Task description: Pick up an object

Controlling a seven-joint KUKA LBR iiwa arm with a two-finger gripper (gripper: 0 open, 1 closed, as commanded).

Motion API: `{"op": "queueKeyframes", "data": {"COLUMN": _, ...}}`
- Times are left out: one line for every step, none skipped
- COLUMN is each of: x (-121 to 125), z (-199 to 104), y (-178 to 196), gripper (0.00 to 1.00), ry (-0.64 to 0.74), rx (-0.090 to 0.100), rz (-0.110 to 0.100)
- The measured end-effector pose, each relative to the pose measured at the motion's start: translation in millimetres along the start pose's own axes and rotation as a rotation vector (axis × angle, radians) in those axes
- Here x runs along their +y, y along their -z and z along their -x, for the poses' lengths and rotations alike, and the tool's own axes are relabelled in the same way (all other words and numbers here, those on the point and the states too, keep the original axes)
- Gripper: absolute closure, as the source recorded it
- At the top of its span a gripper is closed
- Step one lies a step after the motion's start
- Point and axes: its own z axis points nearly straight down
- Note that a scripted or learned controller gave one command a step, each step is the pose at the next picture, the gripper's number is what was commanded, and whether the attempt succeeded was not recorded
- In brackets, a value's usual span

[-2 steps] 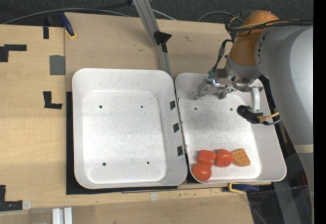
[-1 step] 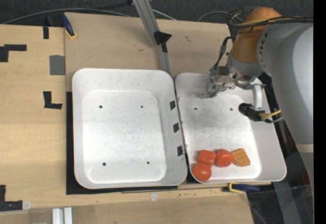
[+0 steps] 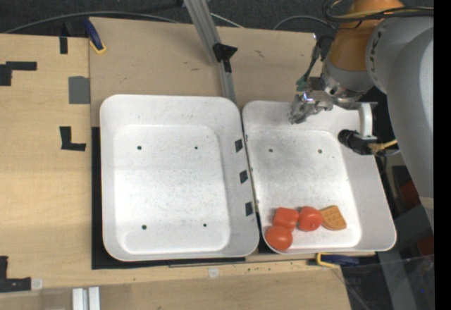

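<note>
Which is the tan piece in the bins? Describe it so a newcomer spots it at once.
Look at the right bin of the two white ones and go to its near edge, where a small cluster lies. The tan piece sits at the right end of that cluster, beside three red objects; it alone is orange-brown, flat and wedge-like.

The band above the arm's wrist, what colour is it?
Orange, against the arm's grey casing; the overhead camera view shows it clearly.
</note>
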Motion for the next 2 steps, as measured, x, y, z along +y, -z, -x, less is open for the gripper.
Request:
{"op": "queueKeyframes", "data": {"x": 2.4, "z": 0.0, "y": 42.6, "gripper": 1.00, "ry": 0.000, "rx": 0.000, "rz": 0.001}}
{"op": "queueKeyframes", "data": {"x": 4.9, "z": -0.7, "y": 85.6, "gripper": 1.00, "ry": 0.000, "rx": 0.000, "rz": 0.001}}
